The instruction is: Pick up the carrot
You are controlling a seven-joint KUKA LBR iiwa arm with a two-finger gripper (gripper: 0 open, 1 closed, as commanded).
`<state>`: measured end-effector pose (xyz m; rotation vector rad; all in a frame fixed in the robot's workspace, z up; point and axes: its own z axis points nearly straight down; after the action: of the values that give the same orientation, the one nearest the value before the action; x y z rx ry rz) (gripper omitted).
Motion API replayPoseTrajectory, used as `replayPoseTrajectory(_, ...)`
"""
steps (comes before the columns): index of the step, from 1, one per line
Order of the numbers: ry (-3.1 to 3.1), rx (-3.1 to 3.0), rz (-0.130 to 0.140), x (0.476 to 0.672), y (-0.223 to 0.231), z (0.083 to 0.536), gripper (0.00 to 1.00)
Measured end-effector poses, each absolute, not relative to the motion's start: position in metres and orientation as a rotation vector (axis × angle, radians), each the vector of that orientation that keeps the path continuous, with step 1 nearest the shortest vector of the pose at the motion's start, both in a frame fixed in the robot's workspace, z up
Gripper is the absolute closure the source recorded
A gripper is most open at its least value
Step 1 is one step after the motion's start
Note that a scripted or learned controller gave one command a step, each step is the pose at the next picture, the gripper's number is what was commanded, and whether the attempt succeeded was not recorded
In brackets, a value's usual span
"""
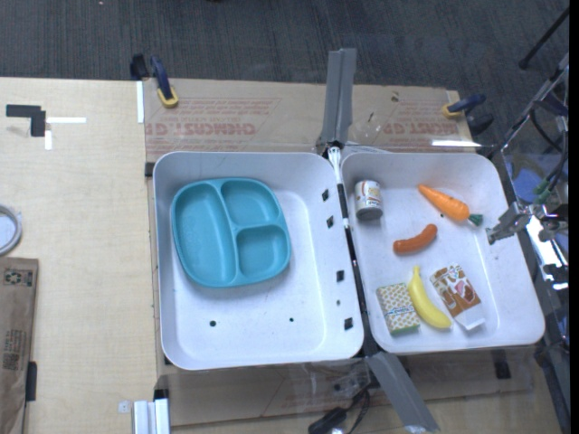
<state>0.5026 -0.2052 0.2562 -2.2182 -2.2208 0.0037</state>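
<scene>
The carrot (pixel 443 202) lies in the right bin (pixel 507 328) near its far right corner. It is orange, with its green stem end pointing right and toward the front. My gripper (pixel 512 223) is a grey metal piece at the bin's right wall, just right of the carrot's green end and apart from it. Nothing is visibly held in it.
Also in the right bin are a small can (pixel 367 199), a red sausage (pixel 415 239), a banana (pixel 427 300), a green box (pixel 397 308) and a red-and-white carton (pixel 457 297). The left bin (pixel 181 333) holds a blue divided plate (pixel 231 231).
</scene>
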Motion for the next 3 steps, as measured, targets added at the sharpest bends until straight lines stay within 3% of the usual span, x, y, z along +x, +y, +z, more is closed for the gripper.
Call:
replayPoseTrajectory(1,-1.994,-2.432,-0.005,0.518,-0.22,0.148,0.0)
replayPoseTrajectory(2,-2.037,-2.39,-0.006,0.54,-0.212,0.124,0.0)
replayPoseTrajectory(3,-2.037,-2.39,-0.005,0.54,-0.212,0.124,0.0)
